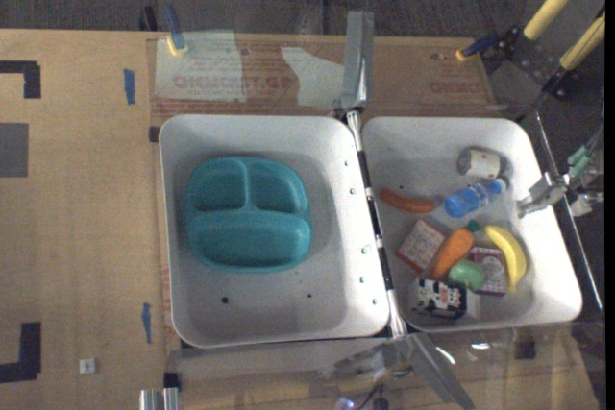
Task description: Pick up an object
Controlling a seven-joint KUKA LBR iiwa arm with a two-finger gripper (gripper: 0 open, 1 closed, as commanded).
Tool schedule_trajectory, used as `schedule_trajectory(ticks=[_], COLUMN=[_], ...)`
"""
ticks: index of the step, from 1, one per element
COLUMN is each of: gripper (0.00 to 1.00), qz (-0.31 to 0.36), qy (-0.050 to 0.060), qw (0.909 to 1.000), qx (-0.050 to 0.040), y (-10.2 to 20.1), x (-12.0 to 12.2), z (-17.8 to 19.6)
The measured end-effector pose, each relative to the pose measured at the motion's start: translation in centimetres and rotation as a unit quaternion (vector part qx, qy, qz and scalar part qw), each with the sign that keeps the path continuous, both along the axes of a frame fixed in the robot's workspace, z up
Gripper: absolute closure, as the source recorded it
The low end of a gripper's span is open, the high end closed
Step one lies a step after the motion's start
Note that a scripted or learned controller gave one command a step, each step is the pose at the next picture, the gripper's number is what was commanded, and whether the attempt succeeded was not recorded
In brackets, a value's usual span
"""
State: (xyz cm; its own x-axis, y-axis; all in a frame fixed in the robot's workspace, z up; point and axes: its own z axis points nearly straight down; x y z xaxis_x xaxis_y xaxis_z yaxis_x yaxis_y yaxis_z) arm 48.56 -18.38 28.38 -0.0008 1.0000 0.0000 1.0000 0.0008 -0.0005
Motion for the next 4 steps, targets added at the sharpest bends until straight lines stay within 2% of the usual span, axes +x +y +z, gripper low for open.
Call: schedule_trajectory(ticks=[1, 2, 3, 4], gripper=[0.00, 0.00, 1.00, 1.00], qz=[0.033, 0.084, 0.082, 0.100], qy=[0.000, -0.004, -0.009, -0.007], qw=[0.9995, 0.9965, 0.9966, 0.9950], qx=[0.0004, 0.0001, -0.0001, -0.0027], y=[3.5, 5.2, 5.1, 6.1], x=[3.3, 3.6, 3.9, 9.3], z=[-13.8, -19.4, -18.2, -18.5])
